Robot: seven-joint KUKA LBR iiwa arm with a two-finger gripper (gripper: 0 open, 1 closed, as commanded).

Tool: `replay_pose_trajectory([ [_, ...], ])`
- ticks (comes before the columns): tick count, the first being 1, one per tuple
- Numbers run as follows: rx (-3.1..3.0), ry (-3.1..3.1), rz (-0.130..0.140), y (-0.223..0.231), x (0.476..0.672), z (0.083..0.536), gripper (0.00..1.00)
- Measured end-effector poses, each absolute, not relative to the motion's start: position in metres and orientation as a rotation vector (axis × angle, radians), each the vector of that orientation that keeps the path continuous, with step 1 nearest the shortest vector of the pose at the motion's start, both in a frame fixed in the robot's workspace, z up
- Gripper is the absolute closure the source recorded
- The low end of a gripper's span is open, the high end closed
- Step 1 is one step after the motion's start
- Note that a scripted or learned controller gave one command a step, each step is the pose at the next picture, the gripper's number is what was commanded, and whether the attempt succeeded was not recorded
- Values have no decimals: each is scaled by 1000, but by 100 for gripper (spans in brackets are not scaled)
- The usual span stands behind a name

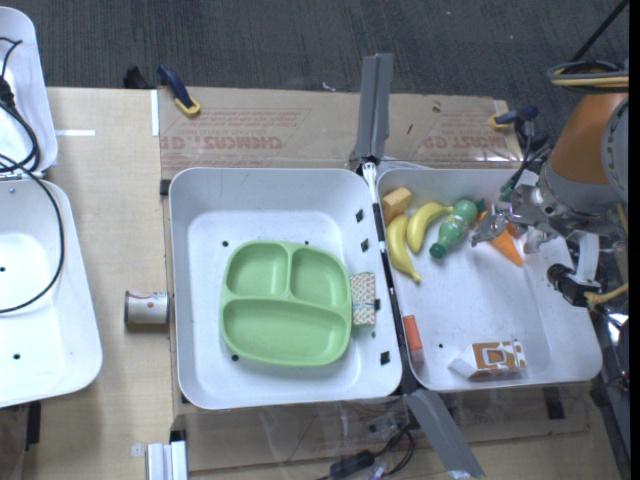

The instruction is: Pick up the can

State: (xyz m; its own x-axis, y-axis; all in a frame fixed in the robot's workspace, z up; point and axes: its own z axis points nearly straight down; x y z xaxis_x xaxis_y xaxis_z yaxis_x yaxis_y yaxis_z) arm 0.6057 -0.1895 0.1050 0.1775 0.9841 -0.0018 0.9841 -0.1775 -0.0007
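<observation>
the can is seen lying on its side on the desk, outside both bins, just beside the left bin's outer wall, its orange-and-white end facing the camera. the left bin is occupied by a green divided plate, with a small patterned sponge set at the plate's right edge. in the right bin are noted two bananas, a green bottle lying tilted beside them, an orange block near the back corner, an orange wedge-shaped piece, a small white-and-orange carton near the front wall, and an orange marker along the left wall. the gripper is held over the right bin's back right area, near the bottle and the orange piece, well apart from the can. whether the fingers are released or clenched cannot be told.
</observation>
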Motion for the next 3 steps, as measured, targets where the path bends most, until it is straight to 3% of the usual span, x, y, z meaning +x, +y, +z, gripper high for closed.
replay_pose_trajectory([
  [1,2392,2054,7,-206,545,92,0],
  [2,2388,2059,10,-207,593,91,0],
  [3,2614,1749,-4,-152,482,91,0],
])
